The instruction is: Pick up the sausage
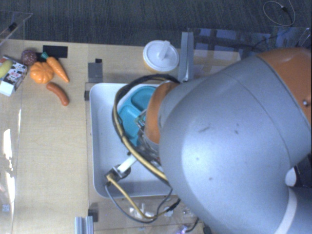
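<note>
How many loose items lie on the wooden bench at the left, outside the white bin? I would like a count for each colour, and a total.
Orange: 2, a small orange pumpkin and an orange carrot with a green top
Reddish-orange: 1, a sausage
Dark purple-brown: 1, a round item
White with black patches: 1, a small carton
Yellow-green: 1, an item partly cut off at the edge
Total: 6
</note>
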Robot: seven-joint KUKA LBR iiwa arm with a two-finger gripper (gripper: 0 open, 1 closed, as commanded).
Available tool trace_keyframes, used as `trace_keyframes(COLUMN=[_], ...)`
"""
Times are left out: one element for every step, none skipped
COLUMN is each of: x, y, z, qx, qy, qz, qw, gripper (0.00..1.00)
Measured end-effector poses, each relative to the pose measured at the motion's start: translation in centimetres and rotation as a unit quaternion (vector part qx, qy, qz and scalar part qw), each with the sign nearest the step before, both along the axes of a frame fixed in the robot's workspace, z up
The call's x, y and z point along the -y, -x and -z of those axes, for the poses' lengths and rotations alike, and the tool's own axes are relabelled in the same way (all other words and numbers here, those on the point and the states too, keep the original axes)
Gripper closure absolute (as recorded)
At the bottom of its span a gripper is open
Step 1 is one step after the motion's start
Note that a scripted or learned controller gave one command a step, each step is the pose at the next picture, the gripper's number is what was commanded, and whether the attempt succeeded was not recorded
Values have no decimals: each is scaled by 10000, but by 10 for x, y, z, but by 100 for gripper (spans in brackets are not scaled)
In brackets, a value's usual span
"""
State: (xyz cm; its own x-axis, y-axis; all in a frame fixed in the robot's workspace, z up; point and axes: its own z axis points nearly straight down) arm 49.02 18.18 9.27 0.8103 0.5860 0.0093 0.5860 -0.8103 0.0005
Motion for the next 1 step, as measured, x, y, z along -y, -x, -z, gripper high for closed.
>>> trace_keyframes(x=[55], y=[3], z=[-114], qx=[-50], qy=[22], qz=[116], qw=[9999], gripper=[100])
